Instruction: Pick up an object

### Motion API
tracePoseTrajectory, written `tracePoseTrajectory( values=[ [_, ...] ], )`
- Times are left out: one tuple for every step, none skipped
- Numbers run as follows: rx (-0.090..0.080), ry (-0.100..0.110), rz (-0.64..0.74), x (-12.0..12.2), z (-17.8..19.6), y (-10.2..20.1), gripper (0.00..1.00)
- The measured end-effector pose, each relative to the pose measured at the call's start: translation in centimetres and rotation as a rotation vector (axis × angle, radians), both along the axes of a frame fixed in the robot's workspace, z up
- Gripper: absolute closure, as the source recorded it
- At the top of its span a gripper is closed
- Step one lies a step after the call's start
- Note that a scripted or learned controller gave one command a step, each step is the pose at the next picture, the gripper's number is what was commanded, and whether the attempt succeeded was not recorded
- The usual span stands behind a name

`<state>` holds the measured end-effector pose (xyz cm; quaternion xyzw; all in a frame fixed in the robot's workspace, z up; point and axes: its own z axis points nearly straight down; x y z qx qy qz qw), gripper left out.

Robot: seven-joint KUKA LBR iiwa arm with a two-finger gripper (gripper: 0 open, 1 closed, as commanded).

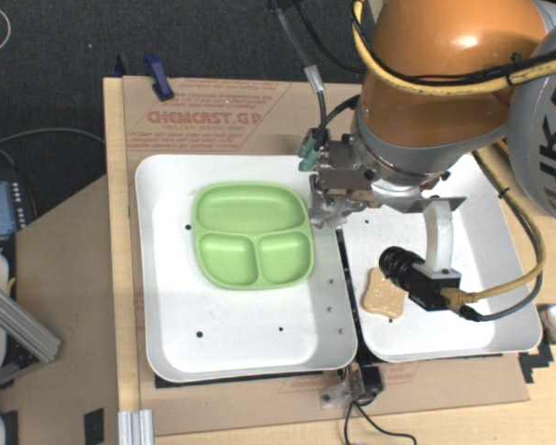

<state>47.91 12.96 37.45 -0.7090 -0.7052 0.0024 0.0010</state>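
- A blue clamp (157, 76) grips the bench's far edge, at 11 o'clock in the view.
- The brown board (213, 119) beneath the bins carries red print reading "CHEMCAST GP". The smaller line under it is too faint to read.
- The left bin (167, 332) holds a green divided plate (253, 235) with three compartments, lying flat toward the bin's 12 o'clock side.
- The gripper (330, 209) hangs over the seam between the bins, at 3 o'clock from the plate's rim. I cannot tell whether it is spread or pressed together, and nothing is visibly held.
- A tan toast-shaped piece (385, 297) lies at 7 o'clock in the right bin (500, 336), partly hidden by robot hardware.
- The grey arm's casing shows the letters "UK", cut off at 3 o'clock.
- Risk: a straight descent from here would likely hit the bin rims or skid off the plate's rounded edge. The plate looks too wide to pinch anywhere but its rim.
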Motion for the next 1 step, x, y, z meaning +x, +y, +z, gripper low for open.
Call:
tracePoseTrajectory(
  values=[
    [0.005,-0.012,0.008,0.06,5.33,1.50,1.00]
  ],
)
